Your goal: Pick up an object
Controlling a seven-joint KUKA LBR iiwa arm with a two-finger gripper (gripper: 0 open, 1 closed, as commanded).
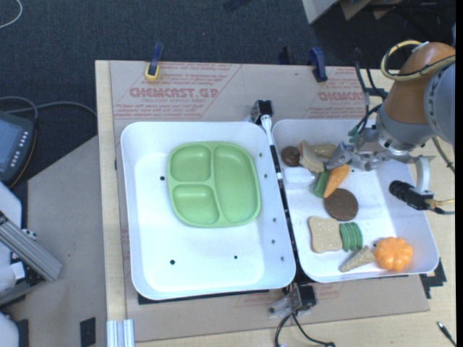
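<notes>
The left bin (145, 194) holds a green plate (214, 183). The right bin (427, 230) holds toy food. In the upper right, the gripper (352, 152) hangs low just above the carrot (334, 180). I cannot tell how its jaws stand. Nothing looks lifted yet, so the pick is still left.

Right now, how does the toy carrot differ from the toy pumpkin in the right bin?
The carrot is long and tapered; the pumpkin is round and ribbed. The carrot lies at the bin's far side, right under the gripper, with its green top toward the near side; the pumpkin sits in the near right corner, away from the gripper. Both are orange and lie in the right bin.
</notes>
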